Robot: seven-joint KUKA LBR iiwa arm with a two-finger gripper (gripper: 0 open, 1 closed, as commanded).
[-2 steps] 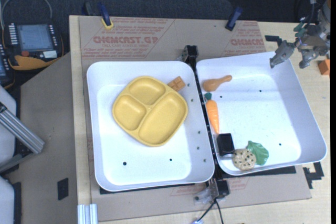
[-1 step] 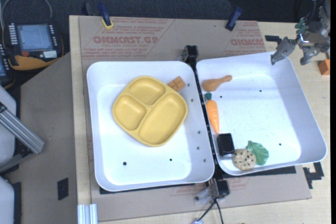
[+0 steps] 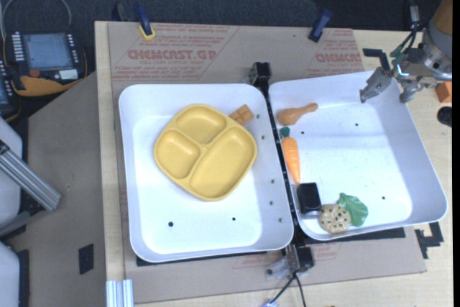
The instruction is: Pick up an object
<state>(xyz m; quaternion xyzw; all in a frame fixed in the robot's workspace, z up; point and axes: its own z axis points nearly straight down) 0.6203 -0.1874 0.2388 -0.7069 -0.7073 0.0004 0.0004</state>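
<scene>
White right bin held your candidates: carrot, drumstick, black block, cookie, lettuce. Your gripper hung at its far corner, fingers spread, gripping nothing. You had picked nothing; descent, closure and lift all remained.

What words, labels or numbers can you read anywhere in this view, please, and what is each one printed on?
"CHEMCAST GP": red print on the brown board under the bins, behind the left bin.
The same red print, partly cut off, repeats behind the right bin.
Finer red lines around it: too small to read.
Handheld pendant screen: too blurred to read.
</scene>
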